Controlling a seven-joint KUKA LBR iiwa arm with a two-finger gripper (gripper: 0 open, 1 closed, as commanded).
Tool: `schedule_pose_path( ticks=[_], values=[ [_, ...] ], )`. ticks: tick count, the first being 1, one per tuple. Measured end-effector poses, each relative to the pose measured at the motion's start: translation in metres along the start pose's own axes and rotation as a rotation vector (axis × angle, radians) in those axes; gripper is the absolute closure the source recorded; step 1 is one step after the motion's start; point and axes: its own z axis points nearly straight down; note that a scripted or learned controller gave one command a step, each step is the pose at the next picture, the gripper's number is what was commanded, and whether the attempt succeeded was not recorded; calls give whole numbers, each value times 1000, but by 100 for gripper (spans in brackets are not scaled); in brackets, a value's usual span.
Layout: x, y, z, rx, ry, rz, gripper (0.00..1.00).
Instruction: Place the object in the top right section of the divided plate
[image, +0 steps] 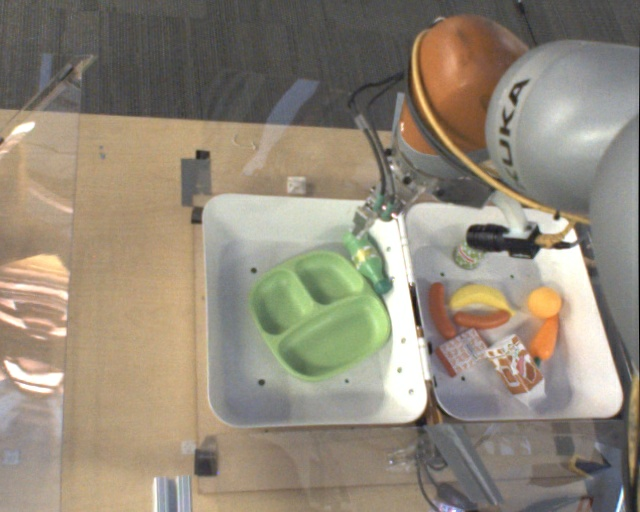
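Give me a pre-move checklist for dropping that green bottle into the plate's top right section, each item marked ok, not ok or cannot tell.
1. Green bottle at the end effector: ok.
2. Bottle firmly gripped: cannot tell.
3. Bottle over the top right section: not ok, it hangs at the divided plate's right rim.
4. Top right section free: ok.
5. Plate lying flat in the left bin: ok.
6. Bottle apart from the food in the right bin: ok.

A green bottle (369, 262) crowds the divided plate (318, 317) at two o'clock; its three sections lie unobstructed.
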Motion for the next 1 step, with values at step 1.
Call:
schedule_pose_path(
  ticks=[1],
  values=[
    [-12,-14,45,19,14,-261,100]
  ],
)
